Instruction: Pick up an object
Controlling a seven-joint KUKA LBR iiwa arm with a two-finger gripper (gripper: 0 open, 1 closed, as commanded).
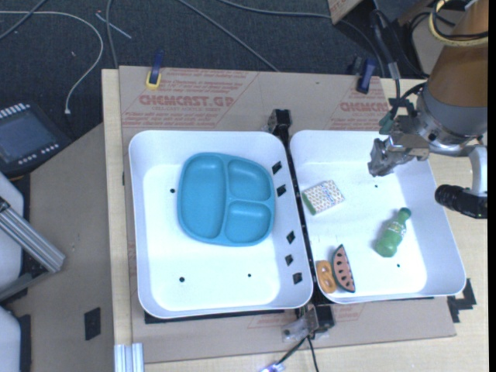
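No single object is named by the task, so any of the loose pieces in the right bin (434, 177) could be the target: a small green bottle (392, 233) lying tilted toward that bin's right edge, a pale, patterned packet or block (323, 197) near its left wall, and a watermelon-slice toy (343, 269) with an orange piece (325, 276) just beside it in the near-left corner. The gripper (384, 159) sits over the far part of the same bin, closer to the far wall than to any of these, and nothing is visible between its fingers; whether the jaws are spread or closed cannot be told from this slanted overhead angle. The bottle looks the nearest candidate, yet it lies apart from the gripper, toward the near-right side. The left bin (147, 208) carries a blue divided plate (225, 198) around its middle, well away from the arm. Several risks stand out. The bottle is rounded and lying down, so a closing grip might roll it aside or squeeze it out. The watermelon slice and orange piece sit hard against the corner walls, where a descending finger could strike the rim or the black divider (291, 208) between the bins. The packet seems thin and flat, so fingers may scrape the floor without catching it.
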